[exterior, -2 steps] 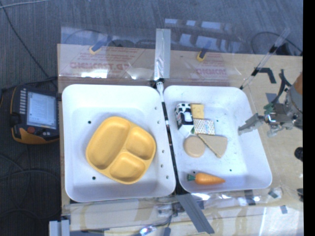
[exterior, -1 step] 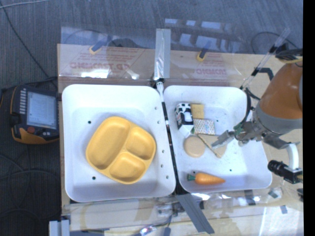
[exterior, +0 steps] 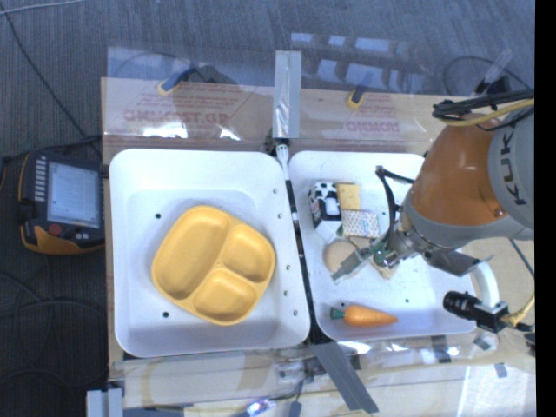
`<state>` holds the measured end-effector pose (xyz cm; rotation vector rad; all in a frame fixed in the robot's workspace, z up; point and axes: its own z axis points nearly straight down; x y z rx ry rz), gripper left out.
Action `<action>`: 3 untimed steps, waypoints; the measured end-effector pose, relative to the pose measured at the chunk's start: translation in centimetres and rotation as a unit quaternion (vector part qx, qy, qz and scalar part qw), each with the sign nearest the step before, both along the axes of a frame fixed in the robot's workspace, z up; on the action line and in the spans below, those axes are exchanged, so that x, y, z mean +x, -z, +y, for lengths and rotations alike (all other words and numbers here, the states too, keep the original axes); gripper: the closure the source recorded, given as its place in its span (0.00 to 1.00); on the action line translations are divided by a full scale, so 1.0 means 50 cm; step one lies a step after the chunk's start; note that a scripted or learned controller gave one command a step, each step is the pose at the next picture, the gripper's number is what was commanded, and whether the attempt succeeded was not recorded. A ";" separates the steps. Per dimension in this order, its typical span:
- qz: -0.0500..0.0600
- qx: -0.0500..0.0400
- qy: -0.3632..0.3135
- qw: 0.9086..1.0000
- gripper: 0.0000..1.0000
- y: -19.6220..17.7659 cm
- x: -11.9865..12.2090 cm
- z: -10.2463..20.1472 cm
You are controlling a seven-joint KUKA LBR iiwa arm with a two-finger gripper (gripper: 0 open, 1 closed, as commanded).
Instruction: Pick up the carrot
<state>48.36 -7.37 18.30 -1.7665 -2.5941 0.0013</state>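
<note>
Grey and orange, the arm (exterior: 473,185) rose closest to the camera, reaching in over the right bin (exterior: 408,324). Its pincer (exterior: 360,261) hung low above the middle of that bin, fingers spread apart with nothing between them, one grey fingertip (exterior: 346,267) pointing toward the bin's left wall.

Taking the carrot (exterior: 369,317) as the mark: it lay flat on the bin floor by the near rim, orange body pointing right and green stub to the left. The pincer stood beyond it, toward the far side, close but clearly apart, not touching. Beyond the carrot and just left of the pincer lay a pale round piece (exterior: 337,254), partly under the finger. Farther still were a speckled square block (exterior: 360,223), a yellow cracker-like block (exterior: 348,197), and a black-and-white toy (exterior: 325,202) by the bin's left wall.

Left of the carrot, across the divide, the left bin (exterior: 139,189) held a yellow sectioned plate (exterior: 215,263).
</note>
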 end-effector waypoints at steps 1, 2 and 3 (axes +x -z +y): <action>-0.001 -0.001 0.090 0.996 0.00 -0.030 0.001 0.007; -0.008 -0.002 0.036 0.999 0.00 0.186 0.008 -0.097; -0.001 0.000 -0.038 0.999 0.00 0.085 0.136 -0.148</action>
